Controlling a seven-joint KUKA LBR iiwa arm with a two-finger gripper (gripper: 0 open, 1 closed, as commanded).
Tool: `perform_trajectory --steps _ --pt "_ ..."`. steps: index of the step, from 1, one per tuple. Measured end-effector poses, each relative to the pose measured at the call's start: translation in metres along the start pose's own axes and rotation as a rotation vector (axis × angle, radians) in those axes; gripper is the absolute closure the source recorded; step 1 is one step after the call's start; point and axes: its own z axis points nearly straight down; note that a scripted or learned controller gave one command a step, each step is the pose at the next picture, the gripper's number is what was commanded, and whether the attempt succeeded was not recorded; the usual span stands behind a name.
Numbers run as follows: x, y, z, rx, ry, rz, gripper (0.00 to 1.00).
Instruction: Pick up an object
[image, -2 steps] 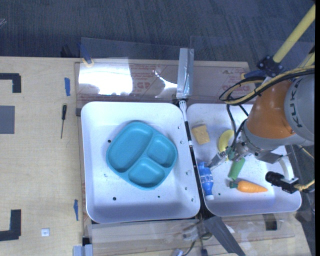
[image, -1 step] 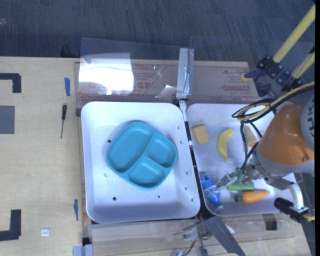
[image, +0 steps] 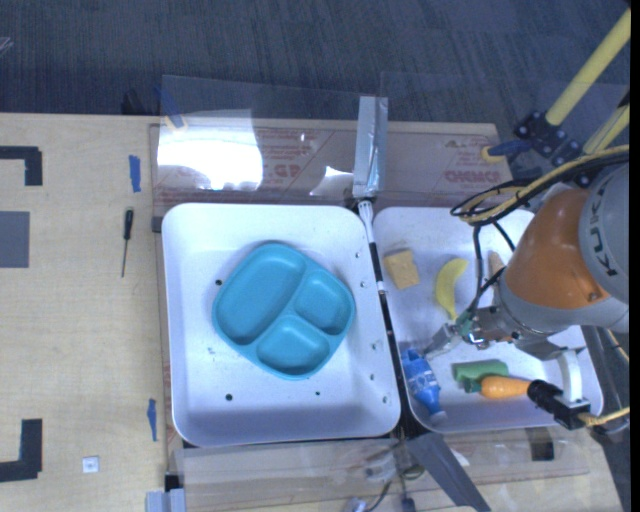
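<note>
Low in the right bin (image: 590, 400) near its front edge, gripper (image: 452, 334) with finger state impossible to tell, above blue bottle (image: 421, 380) by the left wall — light, slick, best pinched mid-body.

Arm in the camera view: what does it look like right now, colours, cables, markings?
The arm is grey with a wide orange band above the wrist and dark lettering on the grey shell at the view's right edge. Black and yellow cables loop beside it. Its pincer is small, metallic and silvery.
</note>
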Motion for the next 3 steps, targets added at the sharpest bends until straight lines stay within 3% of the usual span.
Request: perform_trajectory --steps 1,2,3 --pt "-0.025 0.093 0.002 0.001 0.001 0.048 0.00" --pt "-0.025 0.095 -0.011 -0.005 -0.002 0.045 1.00" --pt "0.003 0.139 -0.101 -0.003 0.002 0.157 1.00"
